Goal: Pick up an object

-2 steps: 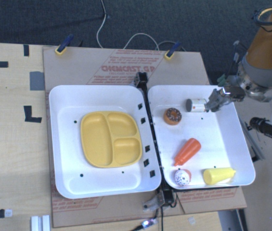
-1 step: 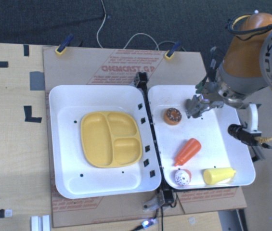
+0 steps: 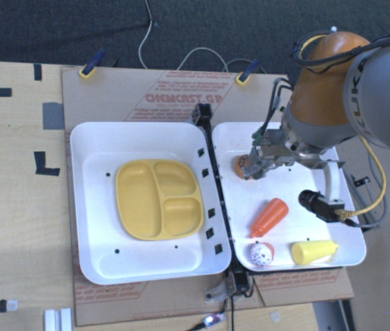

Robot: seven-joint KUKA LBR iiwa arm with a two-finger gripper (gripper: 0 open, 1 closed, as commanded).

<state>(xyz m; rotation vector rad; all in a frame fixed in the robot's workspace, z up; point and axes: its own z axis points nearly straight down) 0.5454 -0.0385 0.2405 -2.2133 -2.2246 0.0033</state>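
Note:
My gripper hangs low over the upper left part of the right bin. A small brown-orange object lies right at its tip, partly hidden by the fingers; whether it is gripped cannot be seen. An orange carrot lies at a slant in the bin's middle. A white ball with red marks rests near the bin's front left corner. A yellow cylinder-like piece lies at the front right.
The left bin holds a yellow divided plate. A black divider strip runs between the bins. The arm's cables and a black fitting hang over the right bin's right side.

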